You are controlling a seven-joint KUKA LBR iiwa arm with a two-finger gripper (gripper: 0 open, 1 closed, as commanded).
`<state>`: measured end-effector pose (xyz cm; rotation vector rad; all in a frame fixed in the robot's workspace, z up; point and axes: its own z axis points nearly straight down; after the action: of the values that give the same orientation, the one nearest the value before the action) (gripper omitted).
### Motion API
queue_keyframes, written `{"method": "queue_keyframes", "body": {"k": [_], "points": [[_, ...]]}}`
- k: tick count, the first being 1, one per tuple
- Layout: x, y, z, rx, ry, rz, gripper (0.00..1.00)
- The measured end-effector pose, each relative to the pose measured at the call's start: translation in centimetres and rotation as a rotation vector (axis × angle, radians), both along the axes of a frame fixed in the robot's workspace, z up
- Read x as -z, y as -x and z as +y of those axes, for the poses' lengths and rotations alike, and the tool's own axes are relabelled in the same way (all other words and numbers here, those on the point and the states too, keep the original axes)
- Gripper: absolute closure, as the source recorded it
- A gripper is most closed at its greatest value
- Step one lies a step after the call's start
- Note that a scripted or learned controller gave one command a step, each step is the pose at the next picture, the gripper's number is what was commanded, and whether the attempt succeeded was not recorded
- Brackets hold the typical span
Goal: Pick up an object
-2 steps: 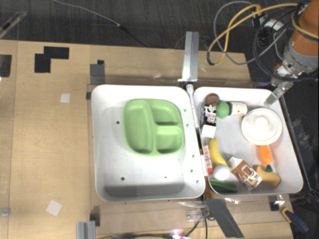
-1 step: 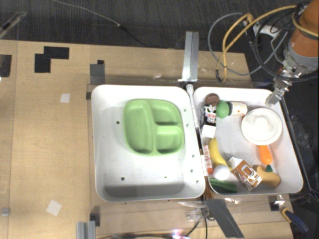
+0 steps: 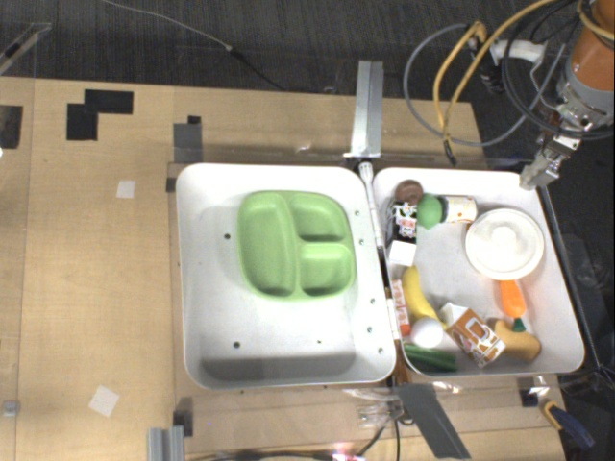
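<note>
Right, from my seat the gripper (image 3: 540, 168) hangs at the top right corner of the right bin (image 3: 567, 301), just outside its rim, under the orange band of the arm (image 3: 588, 60). I cannot tell how it is set, and I see nothing held in it.

I take the white bowl (image 3: 504, 242) as my landmark, since it is the nearest thing to the gripper: it lies just down and to the left of it, inside the bin. It is round, so it has no long axis to line up on.

Left of the bowl, a green-capped bottle (image 3: 447, 208) lies on its side, long axis across the bin, cap pointing away from the bowl. Below the bowl, an orange carrot (image 3: 513, 299) runs roughly up and down the view. Further down and left of the bowl, the banana (image 3: 418, 296) lies with its long axis slanting from upper left to lower right, beside a brown carton (image 3: 476, 337) and a green cucumber (image 3: 430, 358) along the bin's lower edge.

The left bin (image 3: 207, 267) holds a green divided plate (image 3: 293, 243), well apart from the bowl.

My judgement: nothing is picked yet; the coming move runs down and left into the right bin.
</note>
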<state>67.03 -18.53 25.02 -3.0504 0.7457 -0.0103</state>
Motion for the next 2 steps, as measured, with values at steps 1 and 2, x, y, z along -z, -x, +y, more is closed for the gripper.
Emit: {"method": "queue_keyframes", "body": {"k": [1, 2], "points": [[3.3, 3.6, -1.9, -0.283, 0.002, 0.005, 1.0], [2.3, 0.0, -1.9, -0.282, 0.002, 0.001, 1.0]]}}
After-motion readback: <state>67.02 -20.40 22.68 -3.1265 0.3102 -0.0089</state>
